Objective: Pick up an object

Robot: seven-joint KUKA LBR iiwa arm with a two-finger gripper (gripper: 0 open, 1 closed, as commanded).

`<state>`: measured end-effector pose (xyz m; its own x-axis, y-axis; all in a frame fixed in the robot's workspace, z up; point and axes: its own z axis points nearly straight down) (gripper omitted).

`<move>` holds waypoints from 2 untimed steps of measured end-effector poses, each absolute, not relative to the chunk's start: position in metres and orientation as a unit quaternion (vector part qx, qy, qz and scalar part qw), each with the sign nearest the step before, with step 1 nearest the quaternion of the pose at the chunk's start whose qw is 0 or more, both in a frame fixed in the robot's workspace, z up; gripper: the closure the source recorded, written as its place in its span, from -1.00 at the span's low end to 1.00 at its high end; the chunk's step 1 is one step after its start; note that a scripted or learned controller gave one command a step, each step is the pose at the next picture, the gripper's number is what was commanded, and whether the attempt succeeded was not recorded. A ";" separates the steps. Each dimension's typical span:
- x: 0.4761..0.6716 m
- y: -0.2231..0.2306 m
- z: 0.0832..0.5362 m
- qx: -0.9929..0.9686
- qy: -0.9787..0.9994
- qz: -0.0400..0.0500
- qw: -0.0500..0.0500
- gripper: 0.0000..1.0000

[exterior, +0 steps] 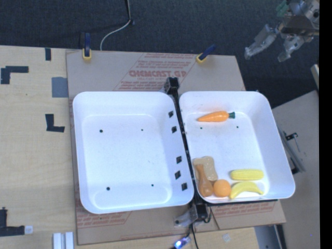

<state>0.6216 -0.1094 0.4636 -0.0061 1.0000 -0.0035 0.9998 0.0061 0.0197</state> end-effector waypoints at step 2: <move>0.658 -0.040 0.443 0.704 0.710 0.000 -0.001 1.00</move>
